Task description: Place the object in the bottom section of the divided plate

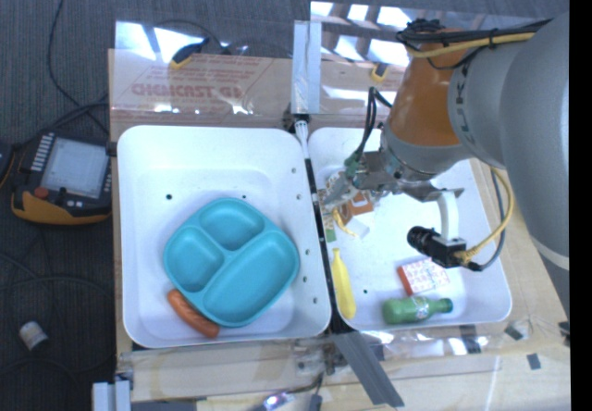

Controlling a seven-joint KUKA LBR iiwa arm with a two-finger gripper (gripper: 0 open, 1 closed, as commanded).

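The grey arm (490,94) reaches over the right bin (490,307), its gripper (344,185) low at that bin's left wall beside a small orange object (359,206); finger state cannot be told. The teal divided plate (231,259) lies in the left bin (148,168).

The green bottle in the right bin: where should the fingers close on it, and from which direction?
Probably across the middle of the green bottle, coming straight down from above. It lies flat on its side near the right bin's front wall, long axis running left to right, so fingers set either side of its narrow width should fit. The red box sits close behind, leaving little room there.
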